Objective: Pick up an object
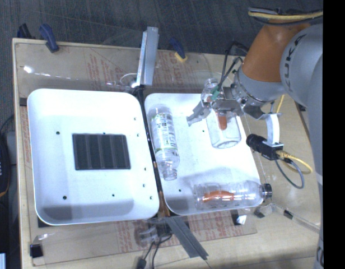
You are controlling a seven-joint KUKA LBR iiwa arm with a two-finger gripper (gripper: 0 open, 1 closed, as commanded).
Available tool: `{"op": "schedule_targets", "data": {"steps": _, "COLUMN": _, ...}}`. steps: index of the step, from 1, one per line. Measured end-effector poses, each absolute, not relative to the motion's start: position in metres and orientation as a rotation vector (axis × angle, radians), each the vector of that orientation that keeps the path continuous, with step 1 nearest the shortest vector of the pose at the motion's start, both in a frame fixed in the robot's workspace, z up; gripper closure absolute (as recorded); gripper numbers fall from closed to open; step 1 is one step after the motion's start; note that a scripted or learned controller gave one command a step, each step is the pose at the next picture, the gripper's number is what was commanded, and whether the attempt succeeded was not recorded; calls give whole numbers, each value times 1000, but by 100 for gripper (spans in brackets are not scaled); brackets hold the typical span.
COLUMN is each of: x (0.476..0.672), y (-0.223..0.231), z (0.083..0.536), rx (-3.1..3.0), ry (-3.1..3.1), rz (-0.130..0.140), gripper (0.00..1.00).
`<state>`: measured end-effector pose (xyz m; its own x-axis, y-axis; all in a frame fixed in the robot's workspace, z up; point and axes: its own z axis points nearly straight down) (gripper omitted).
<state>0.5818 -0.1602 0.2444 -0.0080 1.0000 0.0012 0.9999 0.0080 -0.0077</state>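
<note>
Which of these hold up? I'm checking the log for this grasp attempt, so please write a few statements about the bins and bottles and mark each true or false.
1. The left bin holds a dark ridged rectangular pad. True.
2. Three clear bottles sit in the left bin. False: the clear bottles are in the right bin.
3. One bottle lies along the right bin's left wall. True.
4. The bottle with orange inside lies at the right bin's far edge. False: it lies along the near edge.
5. The gripper is over the right bin. True.
</note>
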Motion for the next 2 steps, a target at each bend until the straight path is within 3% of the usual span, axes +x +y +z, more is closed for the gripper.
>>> {"op": "schedule_targets", "data": {"steps": 1, "x": 615, "y": -204, "z": 213, "rx": -2147, "ry": -2288, "rz": 4, "gripper": 0}}
{"op": "schedule_targets", "data": {"steps": 2, "x": 646, "y": -208, "z": 223, "rx": -1955, "ry": -2460, "rz": 1, "gripper": 0}}
